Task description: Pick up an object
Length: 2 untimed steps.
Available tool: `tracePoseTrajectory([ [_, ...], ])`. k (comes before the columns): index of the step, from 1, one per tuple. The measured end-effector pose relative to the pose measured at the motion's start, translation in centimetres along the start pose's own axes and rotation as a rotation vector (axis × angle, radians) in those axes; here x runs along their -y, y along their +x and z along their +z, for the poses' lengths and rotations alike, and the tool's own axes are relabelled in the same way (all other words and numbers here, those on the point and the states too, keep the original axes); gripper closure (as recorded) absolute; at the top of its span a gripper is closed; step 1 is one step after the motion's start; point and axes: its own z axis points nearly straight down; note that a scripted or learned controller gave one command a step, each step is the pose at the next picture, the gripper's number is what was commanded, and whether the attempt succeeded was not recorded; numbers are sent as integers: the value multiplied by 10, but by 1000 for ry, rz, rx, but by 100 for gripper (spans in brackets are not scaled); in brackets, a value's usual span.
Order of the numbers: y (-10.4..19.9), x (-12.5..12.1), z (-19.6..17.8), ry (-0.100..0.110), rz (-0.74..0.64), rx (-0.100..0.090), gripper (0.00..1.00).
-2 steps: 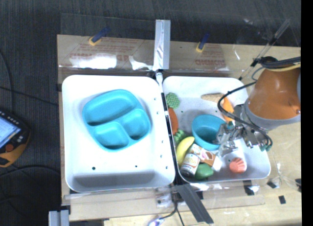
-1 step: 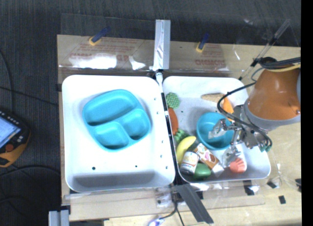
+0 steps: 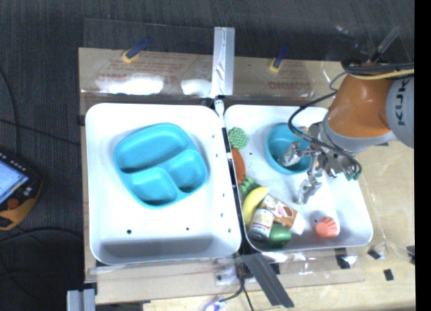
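Observation:
My gripper [image 3: 303,171] hangs over the right bin [image 3: 350,215], at the lower right rim of a blue bowl [image 3: 279,147]. Its two metal fingers stand apart, one over the bowl's edge and one above the bin floor, with nothing between them, so it is open. Along the bin's left wall lie a green-topped piece [image 3: 237,137], a carrot [image 3: 238,165], a banana [image 3: 254,202], a small labelled bottle [image 3: 264,221] and a green item [image 3: 279,236]. A small orange-red object [image 3: 327,227] sits alone near the front right corner.
The left bin [image 3: 101,235] holds a blue divided plate [image 3: 160,161]. The grey and orange arm [image 3: 363,111] comes in from the right over the right bin's back corner, with a black cable looping above the bowl. A handheld device [image 3: 13,192] lies at the far left.

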Motion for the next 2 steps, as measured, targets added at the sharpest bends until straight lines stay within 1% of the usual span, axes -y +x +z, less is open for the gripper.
tracePoseTrajectory([
  [1,-48,-14,5,6,-113,4,0],
  [2,-68,37,5,-4,-640,9,0],
])
